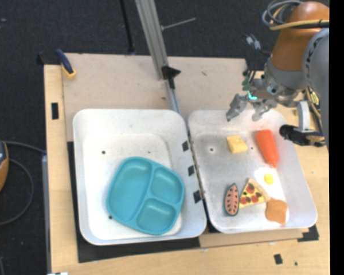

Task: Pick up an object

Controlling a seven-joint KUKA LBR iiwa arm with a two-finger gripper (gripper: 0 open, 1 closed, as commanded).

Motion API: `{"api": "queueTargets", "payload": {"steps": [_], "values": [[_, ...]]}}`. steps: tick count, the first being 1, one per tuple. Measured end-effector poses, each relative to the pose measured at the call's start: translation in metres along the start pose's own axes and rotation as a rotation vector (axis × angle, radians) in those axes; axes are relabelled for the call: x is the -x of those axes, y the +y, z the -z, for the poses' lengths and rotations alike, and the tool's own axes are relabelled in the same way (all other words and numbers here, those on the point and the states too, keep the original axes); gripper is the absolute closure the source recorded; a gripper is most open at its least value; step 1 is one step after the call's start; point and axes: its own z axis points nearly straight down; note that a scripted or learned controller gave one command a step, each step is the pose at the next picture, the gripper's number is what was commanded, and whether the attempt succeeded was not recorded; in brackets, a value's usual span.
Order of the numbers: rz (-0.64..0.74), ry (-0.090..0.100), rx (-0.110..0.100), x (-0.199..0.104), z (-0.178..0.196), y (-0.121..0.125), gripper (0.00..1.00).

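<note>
Far off to the claw's left, the left bin point(86, 125) holds a teal divided plate point(146, 195), lying flat toward the bin's near side. It sits well apart from the arm and, as far as I can judge, plays no part in the pick yet.

Closer in, the right bin point(209, 130) carries all the small toy foods, and every one of them rests on the bin floor. Below the claw and a little to its left lies a watermelon slice point(231, 199), with a pizza slice point(253, 194) just beside it. Almost straight below the claw, and nearest to it, sits a yellow cheese block point(237, 144). Below and slightly to its right lies an orange carrot point(268, 146), then a fried egg point(268, 178) under that, and a small orange lump point(277, 211), perhaps a bread roll, at the near corner.

The claw point(247, 110) hangs over the far edge of the right bin, its two fingers spread apart with nothing between them. It looks to be above the bin floor rather than down among the foods, though the slanted view makes height hard to read.

So the task looks barely begun: the arm is over the right bin, but nothing is lifted or gripped. What is left is the whole pick: settling over one item, likely the cheese block or carrot since they lie closest, lowering, closing, and raising it clear.
</note>
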Motion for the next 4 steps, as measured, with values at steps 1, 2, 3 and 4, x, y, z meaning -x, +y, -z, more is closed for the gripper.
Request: {"api": "queueTargets", "payload": {"steps": [1,2,3,4], "values": [[0.001,-0.001,0.004,0.000,0.002,0.001,0.00],[0.003,-0.002,0.001,-0.002,-0.041,0.005,0.00],[0.000,-0.002,0.002,-0.004,-0.084,0.001,0.00],[0.001,-0.005,0.013,-0.003,-0.113,0.003,0.00]]}}
